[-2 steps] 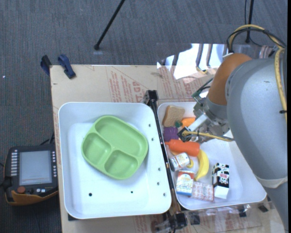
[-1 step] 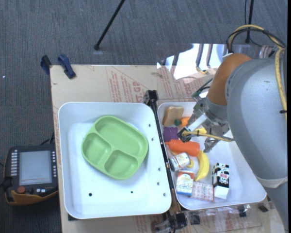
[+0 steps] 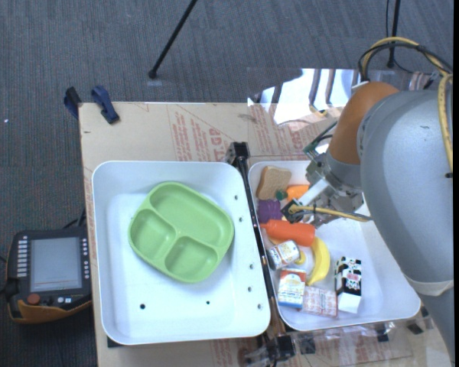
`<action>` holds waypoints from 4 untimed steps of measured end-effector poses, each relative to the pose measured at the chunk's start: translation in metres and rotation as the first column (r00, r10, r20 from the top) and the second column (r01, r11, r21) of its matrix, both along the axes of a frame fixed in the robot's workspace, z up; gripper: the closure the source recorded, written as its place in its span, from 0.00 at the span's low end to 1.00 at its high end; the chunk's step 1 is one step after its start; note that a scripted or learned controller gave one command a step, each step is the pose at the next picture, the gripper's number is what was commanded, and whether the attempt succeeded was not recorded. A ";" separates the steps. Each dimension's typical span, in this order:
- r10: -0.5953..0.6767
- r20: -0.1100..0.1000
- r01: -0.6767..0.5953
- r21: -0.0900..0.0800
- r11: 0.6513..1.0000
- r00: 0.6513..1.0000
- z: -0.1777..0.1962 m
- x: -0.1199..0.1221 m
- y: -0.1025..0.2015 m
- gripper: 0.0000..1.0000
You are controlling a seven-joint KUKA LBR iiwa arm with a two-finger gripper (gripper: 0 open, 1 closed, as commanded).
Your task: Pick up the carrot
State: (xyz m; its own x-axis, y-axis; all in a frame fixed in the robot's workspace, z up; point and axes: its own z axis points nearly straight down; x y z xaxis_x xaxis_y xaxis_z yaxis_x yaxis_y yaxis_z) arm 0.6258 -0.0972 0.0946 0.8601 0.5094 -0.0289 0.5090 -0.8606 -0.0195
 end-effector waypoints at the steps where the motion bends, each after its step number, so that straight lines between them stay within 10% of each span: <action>1: 0.001 -0.001 -0.001 0.000 1.000 1.000 0.000 0.000 0.001 0.00; 2: -0.328 0.017 0.328 -0.005 0.945 0.944 -0.012 0.004 0.016 0.00; 3: -0.326 0.012 0.326 -0.004 0.945 0.945 -0.005 0.004 0.016 1.00; 4: -0.235 0.037 0.235 0.004 0.972 0.971 0.095 0.005 0.083 1.00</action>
State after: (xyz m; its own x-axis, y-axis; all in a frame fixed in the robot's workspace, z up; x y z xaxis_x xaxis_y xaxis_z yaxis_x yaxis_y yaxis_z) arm 0.6307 -0.0138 0.1899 0.9562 0.2927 0.0048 0.2928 -0.9562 -0.0037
